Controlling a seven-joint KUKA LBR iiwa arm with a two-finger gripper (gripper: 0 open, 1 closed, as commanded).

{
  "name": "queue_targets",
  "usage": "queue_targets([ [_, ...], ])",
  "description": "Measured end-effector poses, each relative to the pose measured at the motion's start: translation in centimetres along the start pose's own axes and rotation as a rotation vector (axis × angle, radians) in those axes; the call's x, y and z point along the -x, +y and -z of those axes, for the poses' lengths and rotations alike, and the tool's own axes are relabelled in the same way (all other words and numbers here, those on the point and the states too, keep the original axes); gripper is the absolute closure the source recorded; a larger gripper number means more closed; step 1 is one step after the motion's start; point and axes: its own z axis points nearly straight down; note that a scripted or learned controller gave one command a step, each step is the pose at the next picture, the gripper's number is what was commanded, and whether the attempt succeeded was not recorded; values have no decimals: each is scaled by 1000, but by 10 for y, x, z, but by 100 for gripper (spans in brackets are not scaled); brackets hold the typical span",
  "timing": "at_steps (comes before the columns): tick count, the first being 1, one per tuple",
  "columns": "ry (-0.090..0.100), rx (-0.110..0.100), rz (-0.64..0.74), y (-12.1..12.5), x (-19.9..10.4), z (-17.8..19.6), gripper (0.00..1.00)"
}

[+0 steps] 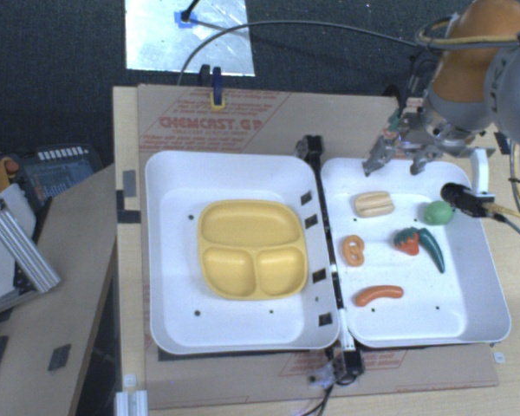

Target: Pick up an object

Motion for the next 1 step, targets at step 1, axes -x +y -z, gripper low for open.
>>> queue_targets([
  [1,-1,13,2,3,0,9,0],
])
